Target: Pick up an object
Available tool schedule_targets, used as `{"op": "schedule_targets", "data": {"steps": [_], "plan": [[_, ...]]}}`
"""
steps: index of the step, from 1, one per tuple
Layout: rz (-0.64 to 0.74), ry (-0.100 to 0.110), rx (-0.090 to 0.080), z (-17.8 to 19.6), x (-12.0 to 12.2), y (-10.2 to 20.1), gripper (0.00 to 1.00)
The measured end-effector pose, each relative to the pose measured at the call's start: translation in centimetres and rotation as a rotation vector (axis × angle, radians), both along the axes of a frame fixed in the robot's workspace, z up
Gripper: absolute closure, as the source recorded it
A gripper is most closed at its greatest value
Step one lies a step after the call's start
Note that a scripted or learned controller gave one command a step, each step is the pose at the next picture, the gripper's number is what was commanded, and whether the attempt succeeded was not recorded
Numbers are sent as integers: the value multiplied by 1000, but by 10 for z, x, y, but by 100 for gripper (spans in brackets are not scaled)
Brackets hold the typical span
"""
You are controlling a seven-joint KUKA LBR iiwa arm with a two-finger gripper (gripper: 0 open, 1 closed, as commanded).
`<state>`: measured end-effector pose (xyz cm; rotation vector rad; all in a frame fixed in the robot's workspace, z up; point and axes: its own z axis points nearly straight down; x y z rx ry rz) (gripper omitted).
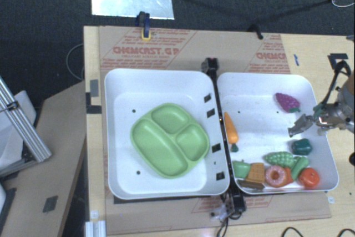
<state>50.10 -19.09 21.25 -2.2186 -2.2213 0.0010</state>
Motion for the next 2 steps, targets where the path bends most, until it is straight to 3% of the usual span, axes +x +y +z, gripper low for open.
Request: {"op": "schedule_targets", "data": {"steps": [1, 2], "plan": [[0, -2, -1, -58, 4, -7, 0], [5, -19, 1, -98, 15, -3, 0]]}}
